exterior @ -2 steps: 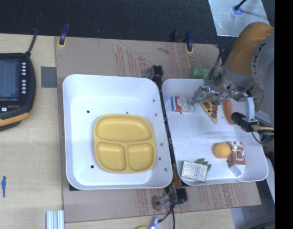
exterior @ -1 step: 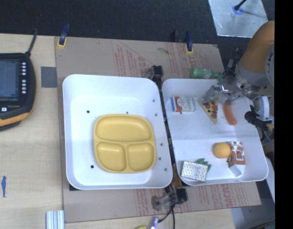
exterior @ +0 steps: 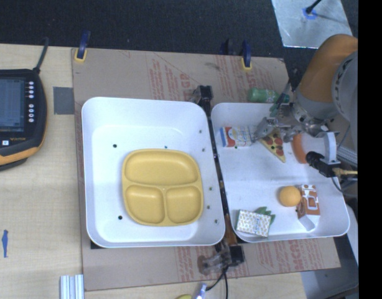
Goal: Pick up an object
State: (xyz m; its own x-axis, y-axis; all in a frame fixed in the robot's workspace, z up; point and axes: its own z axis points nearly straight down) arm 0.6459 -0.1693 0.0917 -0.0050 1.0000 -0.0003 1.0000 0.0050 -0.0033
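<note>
Gripper [exterior: 273, 124] sits low at the right bin's [exterior: 331, 232] far edge over the pizza slice [exterior: 275, 145]; its grasp state is unclear, nothing lifted yet.

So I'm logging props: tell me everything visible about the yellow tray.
The yellow tray is pale yellow, looks like matte plastic, a rounded rectangle with three compartments: one wide at the far side, two smaller at the near side. It lies flat, right way up, in the left bin. Nothing lies in it.
</note>
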